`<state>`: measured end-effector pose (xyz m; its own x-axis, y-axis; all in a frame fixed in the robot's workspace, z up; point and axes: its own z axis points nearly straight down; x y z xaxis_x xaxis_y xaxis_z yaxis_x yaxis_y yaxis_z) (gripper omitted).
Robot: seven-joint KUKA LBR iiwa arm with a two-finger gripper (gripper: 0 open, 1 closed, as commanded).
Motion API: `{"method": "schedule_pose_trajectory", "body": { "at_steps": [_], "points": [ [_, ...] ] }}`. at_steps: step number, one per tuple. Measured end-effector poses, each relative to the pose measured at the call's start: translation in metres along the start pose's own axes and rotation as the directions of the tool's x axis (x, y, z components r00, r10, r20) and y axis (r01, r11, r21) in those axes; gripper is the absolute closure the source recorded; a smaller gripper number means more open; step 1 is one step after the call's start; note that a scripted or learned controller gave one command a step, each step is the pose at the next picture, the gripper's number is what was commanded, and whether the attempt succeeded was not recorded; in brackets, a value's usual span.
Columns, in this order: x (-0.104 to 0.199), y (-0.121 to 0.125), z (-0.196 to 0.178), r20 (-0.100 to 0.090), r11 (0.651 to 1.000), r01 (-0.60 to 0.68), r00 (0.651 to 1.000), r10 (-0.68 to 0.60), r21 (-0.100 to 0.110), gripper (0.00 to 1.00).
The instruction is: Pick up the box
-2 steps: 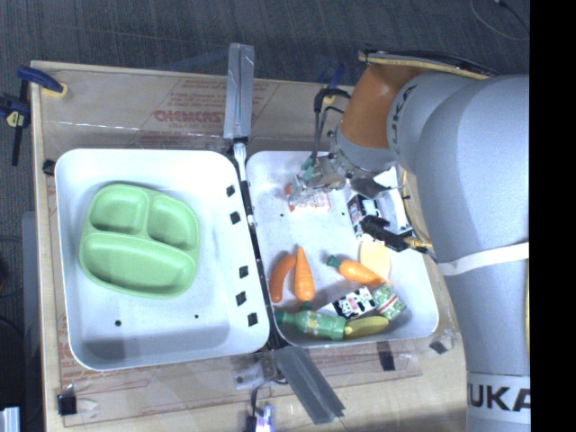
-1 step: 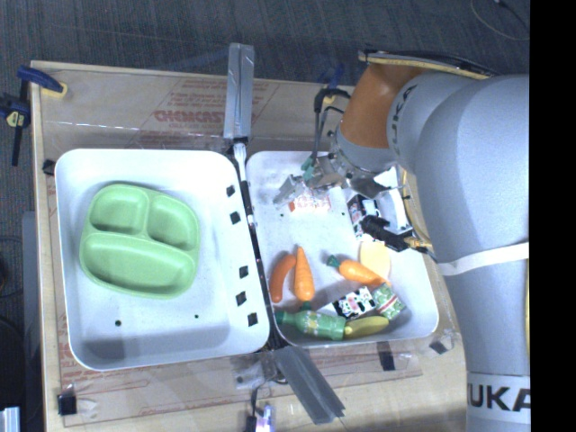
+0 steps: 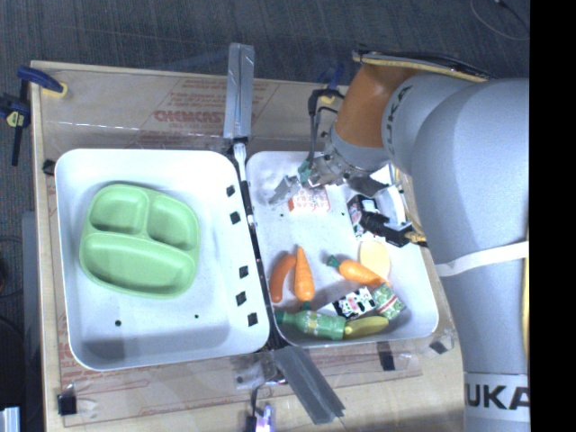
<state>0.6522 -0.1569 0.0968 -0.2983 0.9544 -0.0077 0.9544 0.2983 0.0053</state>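
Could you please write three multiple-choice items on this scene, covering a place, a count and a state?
1. Where does the green tray lie?
A. left bin
B. right bin
C. on the bench outside the bins

2. How many carrots lie side by side in the right bin?
A. one
B. two
C. four

3. How does the small white and red box stand?
A. lifted above the bin
B. resting on the bin floor
C. on the tray

Answers: 1 A, the tray sits in the left bin. 2 B, two orange carrots lie together. 3 B, the box lies on the floor by the pincer.

glossy white plastic bins (image 3: 144, 345), matt green plastic tray (image 3: 139, 237)
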Motion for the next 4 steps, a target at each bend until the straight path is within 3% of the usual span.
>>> {"method": "schedule_pose_trajectory", "body": {
  "at_steps": [1, 2, 3, 4],
  "points": [
    [-0.0002, 0.0016, -0.0082, 0.001, 1.0, 0.006, 1.0, -0.006, 0.001, 1.0],
    [-0.0002, 0.0016, -0.0082, 0.001, 1.0, 0.006, 1.0, -0.006, 0.001, 0.0],
    [-0.0038, 0.0076, 0.0006, -0.001, 0.996, 0.088, 0.996, -0.088, -0.001, 0.0],
    [-0.0036, 0.01, -0.0083, 0.001, 0.996, 0.093, 0.996, -0.093, -0.004, 1.0]
  ]
}}
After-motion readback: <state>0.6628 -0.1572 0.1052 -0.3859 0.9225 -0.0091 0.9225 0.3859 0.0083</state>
